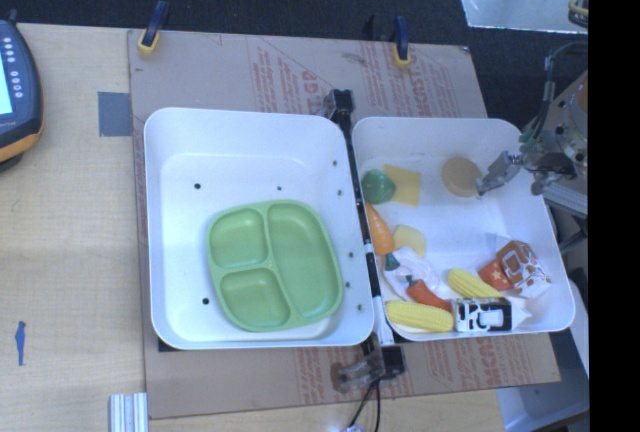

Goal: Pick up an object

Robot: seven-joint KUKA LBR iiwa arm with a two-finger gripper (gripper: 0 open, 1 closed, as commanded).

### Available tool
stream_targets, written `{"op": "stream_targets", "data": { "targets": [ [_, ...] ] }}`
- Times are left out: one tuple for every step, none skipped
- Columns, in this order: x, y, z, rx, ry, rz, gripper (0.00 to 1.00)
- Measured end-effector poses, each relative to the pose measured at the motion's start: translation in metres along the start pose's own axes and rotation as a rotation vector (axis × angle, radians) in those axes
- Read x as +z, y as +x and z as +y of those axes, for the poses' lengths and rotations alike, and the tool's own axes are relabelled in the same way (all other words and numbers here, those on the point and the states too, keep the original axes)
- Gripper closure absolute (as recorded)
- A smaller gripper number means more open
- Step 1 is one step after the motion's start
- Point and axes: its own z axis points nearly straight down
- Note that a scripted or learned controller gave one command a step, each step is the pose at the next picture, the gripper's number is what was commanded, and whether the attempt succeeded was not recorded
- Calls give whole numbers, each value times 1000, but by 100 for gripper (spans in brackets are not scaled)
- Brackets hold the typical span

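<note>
My gripper (pixel 520 178) hangs over the right bin's (pixel 470 135) far right edge, fingers spread open with nothing between them. Its left finger (pixel 493 177) ends just right of a tan round biscuit (pixel 460 176). The bin also holds a yellow cheese wedge (pixel 404 183), a green ball (pixel 377 186), an orange carrot (pixel 379 228), a red chili (pixel 430 295), two yellow corn cobs (pixel 418 317) (pixel 472 283), a black-and-white piece (pixel 484 316) and a red-and-white packet (pixel 513 267).
The left bin (pixel 180 160) holds a green divided plate (pixel 274 265). A clamp (pixel 342 103) sits where the bins meet at the back. A handheld pendant (pixel 15 90) lies at the bench's far left. Blue clips (pixel 401 40) pin the cardboard.
</note>
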Motion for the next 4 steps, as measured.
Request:
{"op": "stream_targets", "data": {
  "targets": [
    [100,-4,62,-6,-2,-3,0],
    [103,24,86,0,-3,-1,0],
    [104,92,62,-2,2,-2,0],
    [103,80,87,-2,-4,-1,0]
  ]
}}
